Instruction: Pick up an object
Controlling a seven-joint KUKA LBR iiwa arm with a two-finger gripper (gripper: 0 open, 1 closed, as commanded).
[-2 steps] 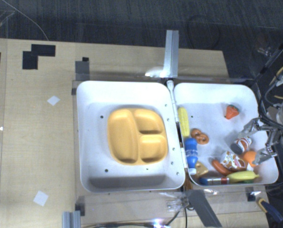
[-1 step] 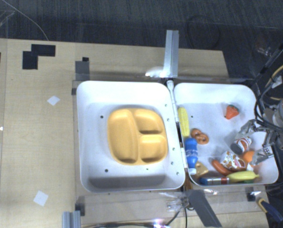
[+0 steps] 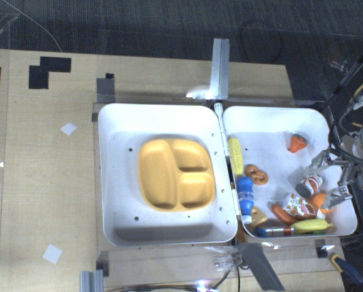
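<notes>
I am looking at a small red-and-white wrapped toy packet (image 3: 312, 184) lying near the right wall of the right-hand shallow white bin (image 3: 273, 117), just above an orange ball-shaped toy (image 3: 319, 200). The tool (image 3: 334, 175) is hanging right over it, metal fingers spread apart and gripping nothing, so the packet is sitting just left of and beneath the fingertips. I judge a short straight descent is what the grasp is needing. The left-hand white bin (image 3: 120, 126) is carrying a yellow compartment tray (image 3: 175, 173) on the wooden surface (image 3: 41, 181).

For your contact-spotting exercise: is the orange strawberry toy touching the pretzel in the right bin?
Apart. The camera view shows bare white bin floor between the strawberry toy and the pretzel.
</notes>
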